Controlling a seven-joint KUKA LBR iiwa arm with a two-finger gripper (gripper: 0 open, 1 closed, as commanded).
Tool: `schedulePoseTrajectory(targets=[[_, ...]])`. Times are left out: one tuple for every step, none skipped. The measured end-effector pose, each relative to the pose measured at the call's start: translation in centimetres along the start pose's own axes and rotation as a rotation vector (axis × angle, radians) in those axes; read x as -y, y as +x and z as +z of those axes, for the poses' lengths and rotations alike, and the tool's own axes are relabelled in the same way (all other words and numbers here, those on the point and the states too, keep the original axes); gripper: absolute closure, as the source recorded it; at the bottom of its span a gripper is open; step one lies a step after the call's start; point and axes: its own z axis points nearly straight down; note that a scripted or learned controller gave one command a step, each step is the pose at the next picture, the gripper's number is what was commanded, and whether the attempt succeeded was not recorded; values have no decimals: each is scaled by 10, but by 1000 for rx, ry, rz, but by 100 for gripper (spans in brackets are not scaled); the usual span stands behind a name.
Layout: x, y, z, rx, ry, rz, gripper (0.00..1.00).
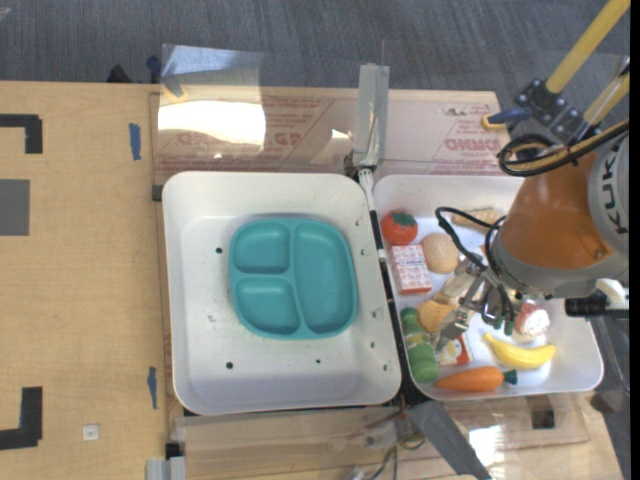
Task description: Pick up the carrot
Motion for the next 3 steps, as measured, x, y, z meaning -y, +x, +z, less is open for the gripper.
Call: schedulePoseTrajectory(targets=[[-5, -11, 0, 3, 0, 89, 0], [-19, -38, 1, 3, 2, 41, 0], [-32, -75, 2, 2, 0, 127, 0]])
